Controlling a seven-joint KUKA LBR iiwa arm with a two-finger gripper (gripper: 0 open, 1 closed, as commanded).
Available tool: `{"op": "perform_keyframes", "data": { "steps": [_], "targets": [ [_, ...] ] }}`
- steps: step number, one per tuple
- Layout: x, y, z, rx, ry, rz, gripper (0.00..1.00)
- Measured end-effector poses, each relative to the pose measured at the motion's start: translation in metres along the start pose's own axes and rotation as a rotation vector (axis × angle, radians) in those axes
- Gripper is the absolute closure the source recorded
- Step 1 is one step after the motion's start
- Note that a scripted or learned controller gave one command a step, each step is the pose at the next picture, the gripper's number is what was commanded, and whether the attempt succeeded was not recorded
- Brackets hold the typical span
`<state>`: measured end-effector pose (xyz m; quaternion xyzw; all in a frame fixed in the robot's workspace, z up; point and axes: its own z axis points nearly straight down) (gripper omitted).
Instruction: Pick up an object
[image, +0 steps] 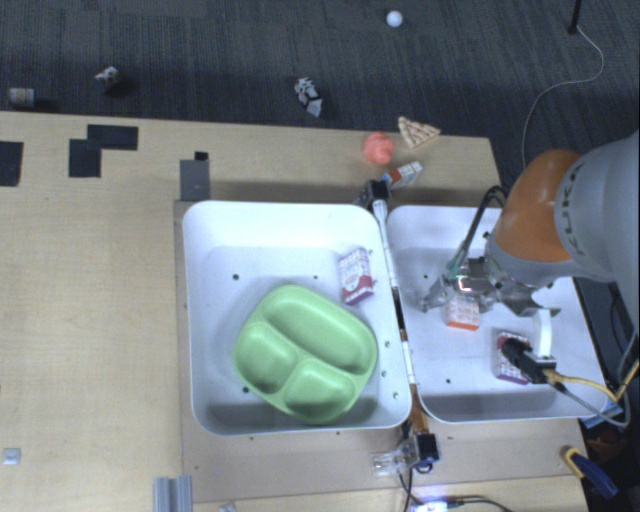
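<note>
Lying in the right bin (430, 405), a small orange-and-white packet (462, 316) sits directly under the tool (452, 290); whether its fingers are spread or closed cannot be told. Across in the left bin (205, 300) rest a green divided plate (305, 352) and a red-and-white packet (355, 275).

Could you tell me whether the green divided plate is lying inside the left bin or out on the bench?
Inside: the green plate lies within the left bin's walls.

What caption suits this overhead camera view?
Robot arm reaching into right bin; green divided plate in left bin.
</note>
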<state>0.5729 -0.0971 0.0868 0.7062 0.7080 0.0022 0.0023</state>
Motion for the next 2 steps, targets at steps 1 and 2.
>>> {"op": "perform_keyframes", "data": {
  "steps": [1,2],
  "targets": [
    [0.000,0.002,-0.011,-0.006,-0.001,-0.001,1.00],
    [0.056,-0.055,-0.099,0.002,0.001,-0.002,1.00]
  ]
}}
